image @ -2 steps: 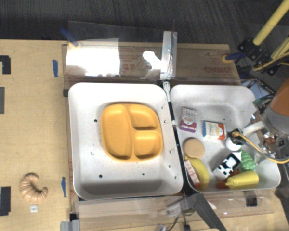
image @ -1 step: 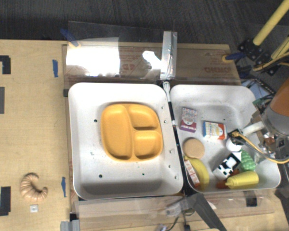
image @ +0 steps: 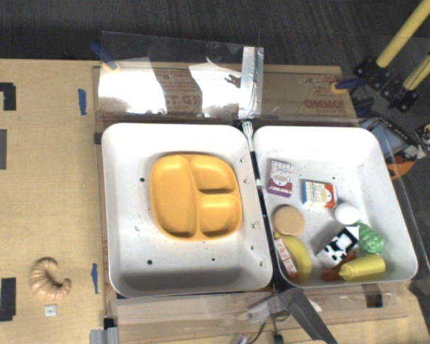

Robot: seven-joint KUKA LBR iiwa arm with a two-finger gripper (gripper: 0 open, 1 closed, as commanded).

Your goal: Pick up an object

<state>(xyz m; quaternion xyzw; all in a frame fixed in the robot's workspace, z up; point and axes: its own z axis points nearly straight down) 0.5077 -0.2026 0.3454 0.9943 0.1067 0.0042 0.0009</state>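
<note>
Cardboard bench (image: 36, 156), two white bins: left bin (image: 122, 192) has yellow tray (image: 196, 194), right bin (image: 387, 192) packed with small stuff. Banana (image: 298, 254) near front edge, easy target. Pick not started imo; jaw state, can't tell. Next: arm descends over one item.

Bench (image: 43, 156) under two bins (image: 129, 264), croissant (image: 50, 278)

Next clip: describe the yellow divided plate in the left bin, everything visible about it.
The yellow divided plate looks like matte moulded plastic, rounded at the corners, with three compartments: one large on the view's left, two smaller stacked on the right. It lies flat and upright near the middle of the left bin, resting on the bin's floor, nothing in it or touching it.
</note>
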